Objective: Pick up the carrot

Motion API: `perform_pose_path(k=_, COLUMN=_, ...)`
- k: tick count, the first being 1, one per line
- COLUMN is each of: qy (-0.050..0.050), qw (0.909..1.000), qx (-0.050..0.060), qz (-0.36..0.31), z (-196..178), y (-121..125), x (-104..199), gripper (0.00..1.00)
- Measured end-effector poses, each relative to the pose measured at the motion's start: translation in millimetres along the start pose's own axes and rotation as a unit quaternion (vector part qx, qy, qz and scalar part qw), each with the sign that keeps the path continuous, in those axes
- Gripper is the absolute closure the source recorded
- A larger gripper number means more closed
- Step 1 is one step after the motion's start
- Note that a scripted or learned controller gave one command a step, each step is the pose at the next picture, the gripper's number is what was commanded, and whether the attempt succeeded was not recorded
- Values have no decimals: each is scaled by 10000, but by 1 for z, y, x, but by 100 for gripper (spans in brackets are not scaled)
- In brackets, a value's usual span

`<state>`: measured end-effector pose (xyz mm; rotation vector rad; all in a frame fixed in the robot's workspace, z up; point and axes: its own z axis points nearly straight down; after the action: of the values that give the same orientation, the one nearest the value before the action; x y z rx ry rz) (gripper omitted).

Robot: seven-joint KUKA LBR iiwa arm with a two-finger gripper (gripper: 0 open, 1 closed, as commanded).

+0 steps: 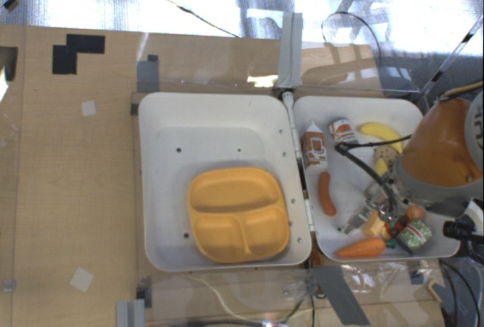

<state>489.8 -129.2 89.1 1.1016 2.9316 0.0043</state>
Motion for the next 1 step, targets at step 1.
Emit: perform_pose_path(k=1, qy=-53, qw=10000, qx=-35, qz=-35, z=-13, y=3, x=-3, gripper=100)
